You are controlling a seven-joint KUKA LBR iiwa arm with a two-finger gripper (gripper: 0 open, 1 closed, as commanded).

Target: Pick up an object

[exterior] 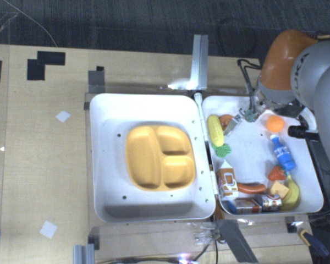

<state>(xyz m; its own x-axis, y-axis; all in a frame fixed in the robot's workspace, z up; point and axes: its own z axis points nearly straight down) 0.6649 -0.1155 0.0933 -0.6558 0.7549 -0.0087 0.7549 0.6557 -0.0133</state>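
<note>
Your bench [38, 164] is pale wood with black marks at its far left, and it carries two shallow white bins side by side. The arm [305, 65], grey with an orange band, comes in from the right and hangs over the far right corner of the right bin [247, 147]. The left bin [107, 202] holds a yellow divided tray [159, 155] lying flat near its middle. In the right bin, you have a corn cob [215, 131] against the left wall, with a small green piece just below it. A blue bottle [283, 155] lies near the right wall, with an orange ball [275, 124] just beyond it. Along the near edge sit a brown carton [226, 182], a sausage [252, 188] beside it, a can [264, 203] lying on its side, a banana [291, 194] in the near right corner and a red strawberry [276, 174] just above it. The claw [246, 115] sits low at the far end of the right bin, near the orange ball and a small brownish item by the corn; you cannot tell from this view whether it is apart or together, and nothing is seen caught in it.
</note>
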